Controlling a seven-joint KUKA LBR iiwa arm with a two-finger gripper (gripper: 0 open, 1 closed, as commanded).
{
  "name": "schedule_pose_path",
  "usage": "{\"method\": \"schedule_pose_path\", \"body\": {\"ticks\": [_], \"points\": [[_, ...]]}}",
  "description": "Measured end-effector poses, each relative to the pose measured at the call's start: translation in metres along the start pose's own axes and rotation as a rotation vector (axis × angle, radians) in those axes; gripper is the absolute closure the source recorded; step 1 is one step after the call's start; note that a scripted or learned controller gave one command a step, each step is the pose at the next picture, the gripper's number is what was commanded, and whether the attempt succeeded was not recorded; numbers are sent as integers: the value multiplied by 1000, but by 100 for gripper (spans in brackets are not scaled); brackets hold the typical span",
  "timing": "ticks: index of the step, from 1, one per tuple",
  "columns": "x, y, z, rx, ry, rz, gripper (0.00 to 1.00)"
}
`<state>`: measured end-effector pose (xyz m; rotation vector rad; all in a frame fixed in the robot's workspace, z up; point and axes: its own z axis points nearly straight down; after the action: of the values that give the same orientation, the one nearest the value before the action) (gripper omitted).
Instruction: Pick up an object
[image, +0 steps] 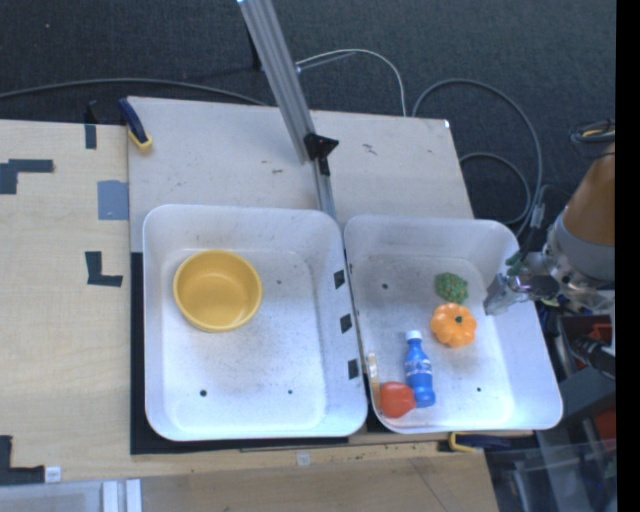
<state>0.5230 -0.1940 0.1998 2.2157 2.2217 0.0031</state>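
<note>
Gripper (500, 296) hangs over the right bin's (520, 400) right side; I cannot tell its opening, and nothing visibly sits in it. Just left lie green object (451, 287) and orange pumpkin (453, 325), blue bottle (417, 369) and red ball (396, 399) beyond

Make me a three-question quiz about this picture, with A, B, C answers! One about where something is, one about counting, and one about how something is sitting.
1. Where is the yellow bowl?
A. left bin
B. right bin
C. on the wooden bench

2. How many things lie in the right bin?
A. two
B. four
C. six

3. How is the blue bottle sitting?
A. standing inside the bowl
B. lying down in the right bin
C. hanging from the arm

Answers:
1 A, the bowl sits in the left bin.
2 B, there is a green piece, an orange pumpkin, the bottle and a red ball.
3 B, it lies flat beside the red ball.
</note>
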Motion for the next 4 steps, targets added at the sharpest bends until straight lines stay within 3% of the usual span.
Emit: {"method": "schedule_pose_path", "body": {"ticks": [1, 2, 4], "points": [[1, 0, 0, 5, 2, 1, 100], [56, 15, -14, 3, 3, -5, 100], [165, 45, 2, 6, 3, -5, 100]]}}
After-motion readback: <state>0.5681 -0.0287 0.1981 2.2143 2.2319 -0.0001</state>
